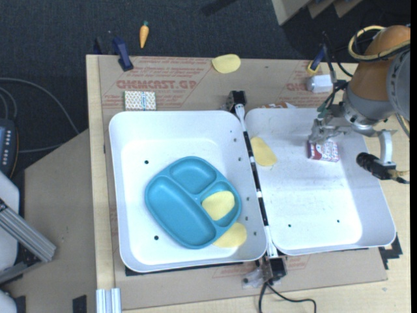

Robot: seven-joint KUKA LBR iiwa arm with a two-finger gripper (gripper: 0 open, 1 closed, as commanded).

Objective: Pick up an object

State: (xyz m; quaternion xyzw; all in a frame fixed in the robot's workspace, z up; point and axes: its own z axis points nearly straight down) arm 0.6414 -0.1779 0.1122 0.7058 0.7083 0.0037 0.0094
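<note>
A small red and white packet [325, 151] lies in the right bin [313, 207] near its far right side. My gripper [322, 132] hangs right over the packet's far edge, low and close to it. A yellow chip-like piece [263, 152] rests by the right bin's left wall. In the left bin [130, 142] a blue divided plate [182, 204] carries a yellow piece [219, 204], and another yellow piece [232, 236] lies against the plate's near edge.
On the bench behind the bins lie a yellow piece [226, 63], a patterned square packet [140, 100], a blue clip [121, 54] and a white block [320, 83]. A small carrot toy [144, 34] sits on the floor beyond. The arm's black side part [374, 165] overhangs the right bin's right wall.
</note>
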